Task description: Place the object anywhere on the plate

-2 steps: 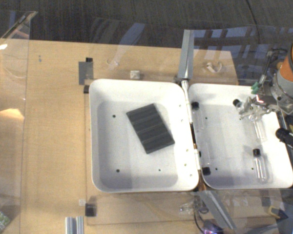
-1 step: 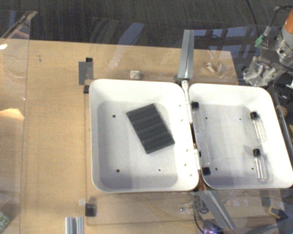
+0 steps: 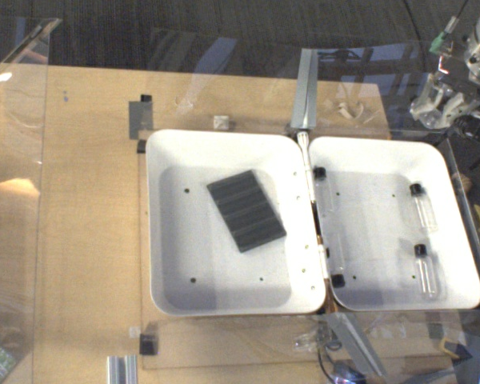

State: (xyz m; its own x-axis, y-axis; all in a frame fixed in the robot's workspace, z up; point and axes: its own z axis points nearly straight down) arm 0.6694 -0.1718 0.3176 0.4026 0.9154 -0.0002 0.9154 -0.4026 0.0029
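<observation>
Camera view, task not begun: I see the gripper (image 3: 446, 94) parked upper right, state unreadable; the dark ribbed plate (image 3: 246, 210) in the left bin (image 3: 170, 294) bears nothing.

The left bin (image 3: 164, 238) is occupied near its middle by a dark ribbed plate (image 3: 246, 210), with bare floor left around it. In the right bin (image 3: 384, 214), four clear vials (image 3: 423, 205) are ranged along the side walls, the middle being left open.
</observation>
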